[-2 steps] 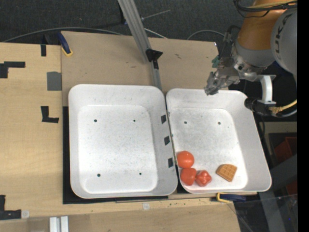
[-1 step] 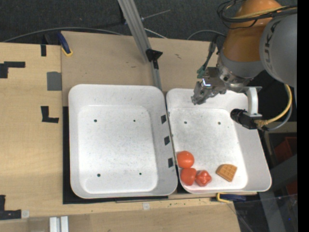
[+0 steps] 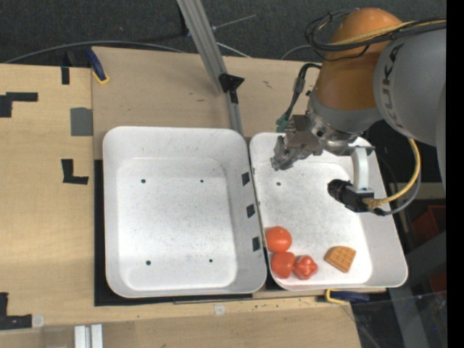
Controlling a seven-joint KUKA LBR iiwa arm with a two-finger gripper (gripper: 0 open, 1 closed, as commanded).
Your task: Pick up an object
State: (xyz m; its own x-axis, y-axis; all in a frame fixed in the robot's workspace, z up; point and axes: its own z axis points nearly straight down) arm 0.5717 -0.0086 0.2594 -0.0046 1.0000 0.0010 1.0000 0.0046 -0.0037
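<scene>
Right now the gripper (image 3: pixel 281 159) hovers over the right bin's (image 3: pixel 384 259) far-left corner, finger spread unclear, nothing visibly held, while the red tomatoes (image 3: pixel 278 239) and waffle-like cracker (image 3: pixel 340 258) lie well toward the near edge.

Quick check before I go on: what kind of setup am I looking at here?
Likely a robotics lab grasping bench: two white bins on a plywood top, toy food such as a red tomato, and loose cabling behind.
</scene>
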